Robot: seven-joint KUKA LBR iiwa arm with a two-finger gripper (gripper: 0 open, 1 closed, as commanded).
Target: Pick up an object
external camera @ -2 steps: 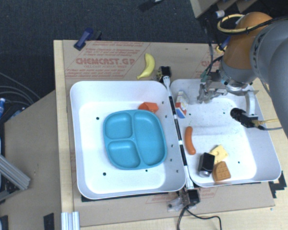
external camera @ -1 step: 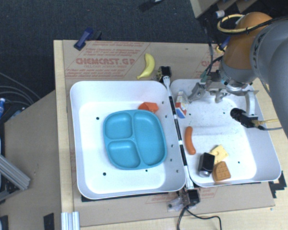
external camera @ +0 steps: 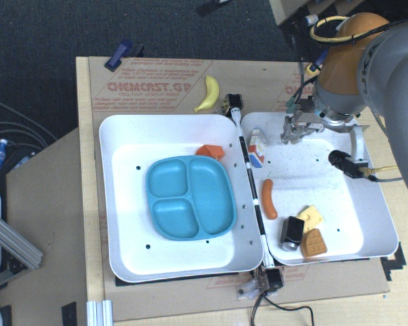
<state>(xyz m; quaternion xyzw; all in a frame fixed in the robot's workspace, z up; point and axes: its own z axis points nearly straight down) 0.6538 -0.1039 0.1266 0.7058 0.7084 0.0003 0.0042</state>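
Note:
My gripper (external camera: 294, 132) hangs low over the far part of the right bin (external camera: 367, 209), with nothing seen in its grasp. A small white, red and blue tube (external camera: 256, 149) lies to its left by the bin's wall. An orange-red sausage (external camera: 268, 199) lies nearer the front. At the front of that bin sit a black block (external camera: 292, 231), a yellow cheese piece (external camera: 311, 216) and a brown toast piece (external camera: 314, 242), close together.
The left bin (external camera: 122, 182) holds a blue divided plate (external camera: 190, 197) and an orange piece (external camera: 211, 151) at its far edge. A yellow banana (external camera: 208, 94) and a black clip (external camera: 233, 103) lie on the bench behind the bins. A blue object (external camera: 119, 56) rests at the bench's far left corner.

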